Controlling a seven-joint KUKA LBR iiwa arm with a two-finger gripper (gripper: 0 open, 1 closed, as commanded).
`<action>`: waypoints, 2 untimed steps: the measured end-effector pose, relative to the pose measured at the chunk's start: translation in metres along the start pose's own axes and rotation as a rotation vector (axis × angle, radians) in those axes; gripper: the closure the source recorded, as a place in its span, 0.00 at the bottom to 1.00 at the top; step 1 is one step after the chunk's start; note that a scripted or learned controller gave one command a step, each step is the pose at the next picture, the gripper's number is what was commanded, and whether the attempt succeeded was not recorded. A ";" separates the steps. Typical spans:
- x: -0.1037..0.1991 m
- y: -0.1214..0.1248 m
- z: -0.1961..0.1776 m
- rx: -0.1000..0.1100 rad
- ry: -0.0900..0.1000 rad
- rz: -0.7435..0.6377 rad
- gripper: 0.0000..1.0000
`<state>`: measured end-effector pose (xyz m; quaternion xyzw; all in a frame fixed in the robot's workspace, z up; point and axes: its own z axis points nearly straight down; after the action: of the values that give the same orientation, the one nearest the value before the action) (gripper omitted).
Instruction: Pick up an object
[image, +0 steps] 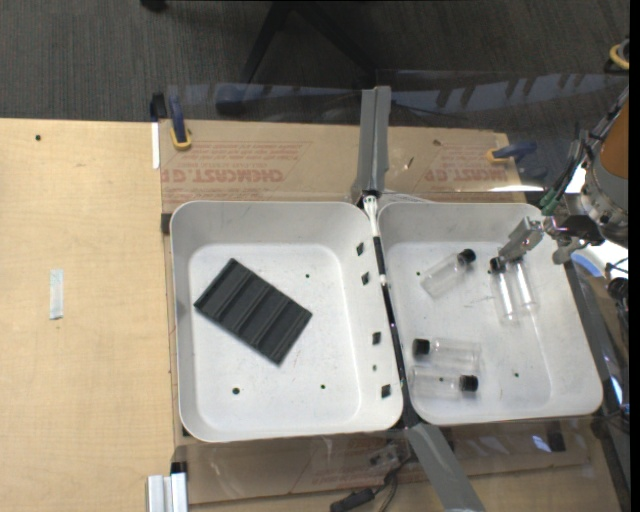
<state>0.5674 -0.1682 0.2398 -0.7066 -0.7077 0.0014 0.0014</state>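
Gripper (528, 238) sits at the 3 o'clock edge of the right white bin (560, 400), near its upper corner; we cannot tell its state from this slanted view, and we see nothing held.

Contents of the right bin, counted: four clear plastic vials with black caps. Vial one (445, 271) lies toward 12 o'clock in the bin, cap pointing up-right. Vial two (511, 290) lies just below the gripper, toward its 7 o'clock, long axis running roughly 12 to 6, cap at the upper end close to the gripper tip. Vials three (447, 349) and four (443, 379) lie side by side near 6 o'clock, long axes roughly 9 to 3, with caps at opposite ends.

The left white bin (190, 400) holds one dark grey ribbed flat panel (252, 310), long axis running 10 to 4.

We judge vial two the nearest candidate: a short descent toward 7 o'clock would reach it, closing across its narrow width.
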 end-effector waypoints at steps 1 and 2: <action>-0.008 0.013 0.139 -0.003 0.000 -0.050 0.00; -0.009 0.013 0.139 -0.003 0.000 -0.050 0.00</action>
<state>0.5799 -0.1767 0.1010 -0.6887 -0.7250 0.0002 0.0005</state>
